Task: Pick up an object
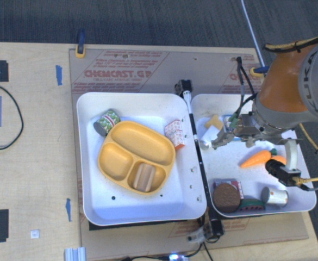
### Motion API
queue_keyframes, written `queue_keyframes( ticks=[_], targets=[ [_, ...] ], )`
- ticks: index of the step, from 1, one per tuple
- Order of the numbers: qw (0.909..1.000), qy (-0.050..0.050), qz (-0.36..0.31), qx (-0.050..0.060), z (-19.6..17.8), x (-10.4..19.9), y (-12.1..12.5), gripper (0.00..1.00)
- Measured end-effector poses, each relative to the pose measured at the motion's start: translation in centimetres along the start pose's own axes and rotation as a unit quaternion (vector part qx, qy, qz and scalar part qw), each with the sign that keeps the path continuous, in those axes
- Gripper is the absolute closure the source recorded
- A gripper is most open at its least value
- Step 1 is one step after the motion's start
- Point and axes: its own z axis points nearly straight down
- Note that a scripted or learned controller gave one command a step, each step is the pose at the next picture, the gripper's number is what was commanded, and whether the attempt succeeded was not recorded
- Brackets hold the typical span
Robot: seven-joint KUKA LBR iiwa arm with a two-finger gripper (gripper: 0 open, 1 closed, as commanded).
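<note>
Yellow divided tray (136,154) in left bin (88,162), carrot (255,158) in right bin (305,200), gripper (219,140) state unclear

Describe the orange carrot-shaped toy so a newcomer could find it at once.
Start at the right-hand shallow white bin, the one the grey arm with the orange band reaches into. The orange carrot-shaped toy lies near that bin's middle, below the two-finger gripper and above the round brown disc. It alone there is bright orange and tapered, with a green tip at its right end.
</note>
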Motion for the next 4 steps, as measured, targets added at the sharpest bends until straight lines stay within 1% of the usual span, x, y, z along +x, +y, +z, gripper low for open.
queue_keyframes(
  ticks=[1, 2, 3, 4],
  targets=[
    [1.0000, 0.000, 0.000, -0.001, 8.1, -4.3, -1.0, 0.00],
    [1.0000, 0.000, 0.000, -0.001, 7.1, -4.3, -1.0, 1.00],
    [1.0000, 0.000, 0.000, -0.001, 7.1, -4.3, -1.0, 0.00],
    [1.0000, 0.000, 0.000, -0.001, 9.9, -3.7, -6.1, 0.00]
  ],
)
